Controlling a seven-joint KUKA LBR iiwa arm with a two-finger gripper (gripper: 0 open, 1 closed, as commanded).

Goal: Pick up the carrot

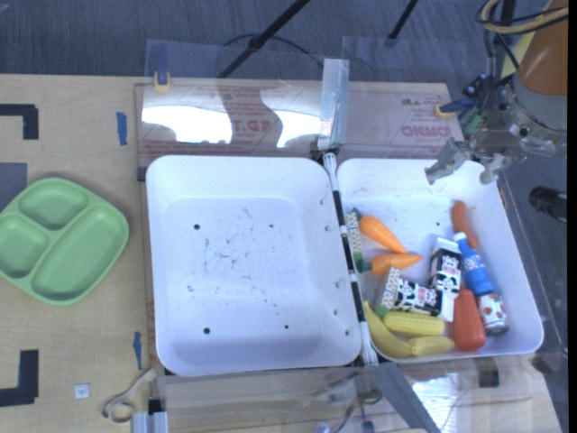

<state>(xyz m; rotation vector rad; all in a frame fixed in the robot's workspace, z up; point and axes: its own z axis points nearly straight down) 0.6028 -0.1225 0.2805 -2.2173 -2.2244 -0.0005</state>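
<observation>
An orange carrot [382,234] with a green stem end lies in the right bin [397,186] near its left wall. A second orange carrot piece [395,262] rests just below it. My gripper [465,167] hangs over the bin's far right corner, well up and to the right of the carrots. Its two grey fingers [443,167] are spread apart with nothing between them.
The right bin also holds a red sausage [462,216], a blue-capped bottle [475,271], two cow-patterned cartons [446,272], a corn cob [416,324], a banana [389,336] and a red pepper [468,321]. The left bin [243,260] adjoins it. A green divided plate [56,238] sits far left.
</observation>
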